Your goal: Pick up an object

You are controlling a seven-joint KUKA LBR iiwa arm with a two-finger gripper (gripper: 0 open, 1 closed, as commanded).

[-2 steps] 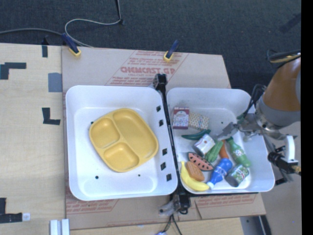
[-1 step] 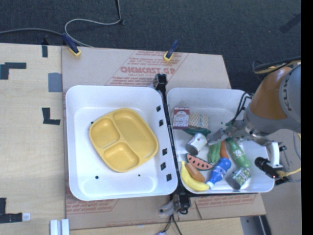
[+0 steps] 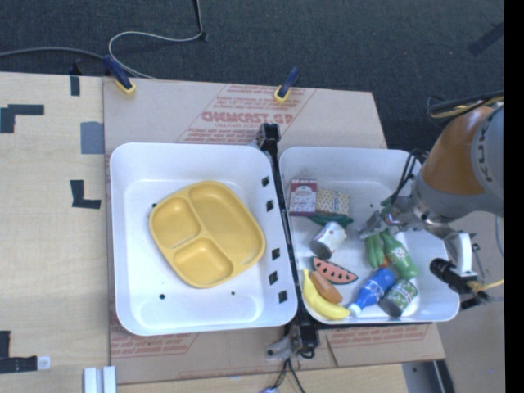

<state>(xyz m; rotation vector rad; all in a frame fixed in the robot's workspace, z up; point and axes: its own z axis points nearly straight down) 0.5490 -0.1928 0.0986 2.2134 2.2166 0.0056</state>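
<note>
Gripper (image 3: pixel 385 218) hangs low over the right bin (image 3: pixel 360 158), near the green bottle (image 3: pixel 399 256); the view is too small here to tell more about its grip. To do well, it should drop straight onto one toy, not two. Biggest is the left bin (image 3: pixel 131 219) with a smooth yellow tray (image 3: pixel 206 232). Then come the blue bottle (image 3: pixel 372 291), curved banana (image 3: pixel 321 300), flat watermelon slice (image 3: pixel 334 270) and little white cup (image 3: pixel 327 240).

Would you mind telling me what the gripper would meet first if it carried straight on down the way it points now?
Probably the green bottle directly beneath the gripper; depth is hard to judge from this slanted view.
</note>
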